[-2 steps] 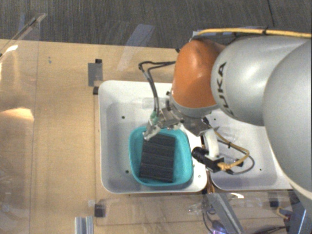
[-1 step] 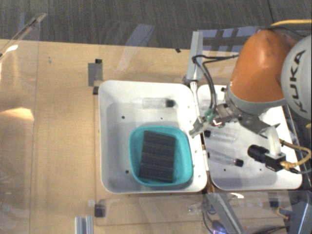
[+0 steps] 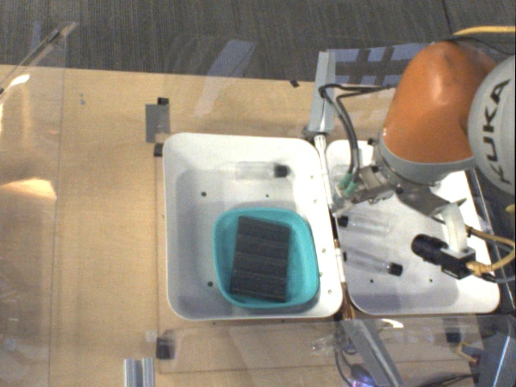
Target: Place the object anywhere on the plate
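Note:
A teal plate lies in the front half of the left white bin. A dark ribbed rectangular block rests flat on the plate, roughly in its middle. My gripper hangs over the left part of the right bin, close to the wall between the two bins. It is mostly hidden under the orange wrist. It is well apart from the block and the plate.
A clear tube with a black cap lies at the back of the left bin. Clear tubes, one with a black tip, lie in the right bin. A black cable plug hangs off the arm there.

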Robot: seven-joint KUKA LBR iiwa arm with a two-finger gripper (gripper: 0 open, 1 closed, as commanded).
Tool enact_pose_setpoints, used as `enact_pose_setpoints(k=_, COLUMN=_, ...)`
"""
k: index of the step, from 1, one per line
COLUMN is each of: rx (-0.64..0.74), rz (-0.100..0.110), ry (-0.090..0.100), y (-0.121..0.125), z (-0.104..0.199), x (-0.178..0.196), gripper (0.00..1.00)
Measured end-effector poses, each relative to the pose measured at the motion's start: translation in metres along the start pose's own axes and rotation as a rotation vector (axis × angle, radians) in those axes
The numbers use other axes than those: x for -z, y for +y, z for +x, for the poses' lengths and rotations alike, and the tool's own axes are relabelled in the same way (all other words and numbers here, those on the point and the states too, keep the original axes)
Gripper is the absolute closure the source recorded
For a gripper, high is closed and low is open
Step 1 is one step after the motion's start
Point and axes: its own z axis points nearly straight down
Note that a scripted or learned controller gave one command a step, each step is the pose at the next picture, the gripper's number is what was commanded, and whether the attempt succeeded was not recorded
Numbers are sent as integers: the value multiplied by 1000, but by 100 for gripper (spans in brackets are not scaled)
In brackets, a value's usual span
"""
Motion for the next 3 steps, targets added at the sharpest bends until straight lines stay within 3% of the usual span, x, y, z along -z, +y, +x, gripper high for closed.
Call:
enact_pose_setpoints(k=1, rx=286, rz=9, ry=4, y=45, z=58, x=-58, gripper=100)
enact_pose_setpoints(k=2, rx=286, rz=9, ry=4, y=45, z=58, x=-58, gripper=0)
enact_pose_setpoints(k=3, rx=287, rz=1, ry=3, y=47, z=59, x=-46, gripper=100)
